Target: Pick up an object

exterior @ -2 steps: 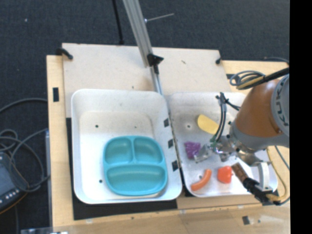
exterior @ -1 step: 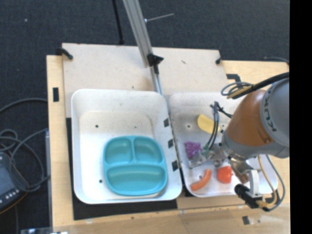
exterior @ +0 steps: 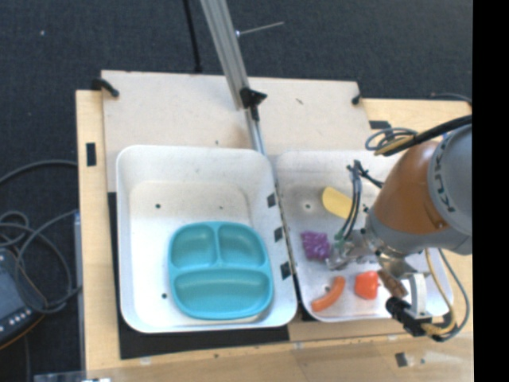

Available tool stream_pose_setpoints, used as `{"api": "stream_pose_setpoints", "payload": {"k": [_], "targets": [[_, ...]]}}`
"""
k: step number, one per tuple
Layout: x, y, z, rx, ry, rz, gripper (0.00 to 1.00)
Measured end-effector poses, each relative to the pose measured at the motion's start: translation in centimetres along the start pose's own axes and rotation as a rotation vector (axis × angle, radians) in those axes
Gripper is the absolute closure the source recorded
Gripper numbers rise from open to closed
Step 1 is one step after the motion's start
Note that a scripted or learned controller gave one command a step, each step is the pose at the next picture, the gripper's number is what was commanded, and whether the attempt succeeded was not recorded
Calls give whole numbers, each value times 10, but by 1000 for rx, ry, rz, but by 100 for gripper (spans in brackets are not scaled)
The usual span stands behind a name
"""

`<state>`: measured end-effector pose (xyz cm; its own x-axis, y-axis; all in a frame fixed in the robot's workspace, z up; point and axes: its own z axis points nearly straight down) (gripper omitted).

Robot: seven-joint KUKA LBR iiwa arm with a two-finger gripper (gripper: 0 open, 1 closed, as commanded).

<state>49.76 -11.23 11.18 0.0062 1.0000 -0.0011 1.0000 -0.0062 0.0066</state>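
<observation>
The right bin [exterior: 302, 177] holds a yellow piece [exterior: 337, 202] at its back, a purple grape bunch [exterior: 316, 245] in the middle, an orange carrot [exterior: 328, 294] at the front and a small red-orange object [exterior: 366, 285] beside it. My gripper [exterior: 347, 255] hangs low over the bin, just right of the grapes and above the carrot and the red-orange object. The arm's orange band and grey body cover the bin's right side.
The left bin [exterior: 139, 173] holds a teal divided plate [exterior: 219, 270] toward its front. A metal pole [exterior: 227, 42] slants up from between the bins. Cables trail around the wrist at the right bin's front right corner.
</observation>
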Motion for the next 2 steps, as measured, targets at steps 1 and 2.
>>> {"api": "stream_pose_setpoints", "payload": {"k": [1, 2], "targets": [[8, -1, -49, 0, 0, -10, 100], [8, 10, -109, -2, -1, -10, 100]]}}
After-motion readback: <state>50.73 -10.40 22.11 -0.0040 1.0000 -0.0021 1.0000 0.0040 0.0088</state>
